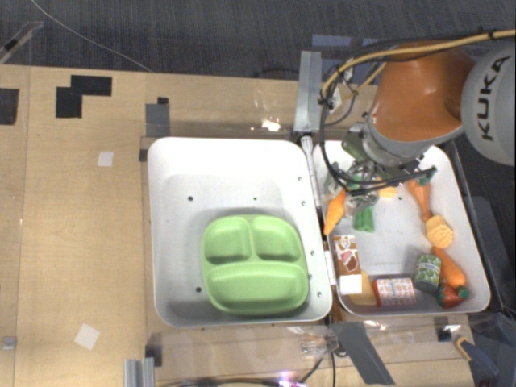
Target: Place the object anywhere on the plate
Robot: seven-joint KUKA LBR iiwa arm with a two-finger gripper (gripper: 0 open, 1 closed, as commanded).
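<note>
1. Desk (72,240): pale wood surface carrying two shallow white bins side by side; black patches mark its far left part.
2. Left bin (173,168): white, holding a single item, the plate.
3. Plate (254,264): green, three compartments, two small on the far side and one long on the near side; lies in the near half of the left bin, nothing resting on it.
4. Right bin (476,240): white, holding all the small items.
5. Arm (419,95): grey with an orange band, entering from the right and leaning over the far part of the right bin.
6. Gripper (364,185): set low over the far left part of the right bin; whether its fingers are spread or closed cannot be told, the wrist and cables covering them.
7. Green object (365,218): small, just near of the gripper, on the bin floor.
8. Carrot (334,211): orange, against the bin's left wall, beside the gripper.
9. Second carrot (421,197): along the right side, near a ridged yellow piece (439,232).
10. Boxes: one brown and white (347,256) by the left wall, one red (394,289) at the near wall.
11. Green can (427,271), with an orange piece (454,274) and a red one (448,295) in the near right corner.
</note>
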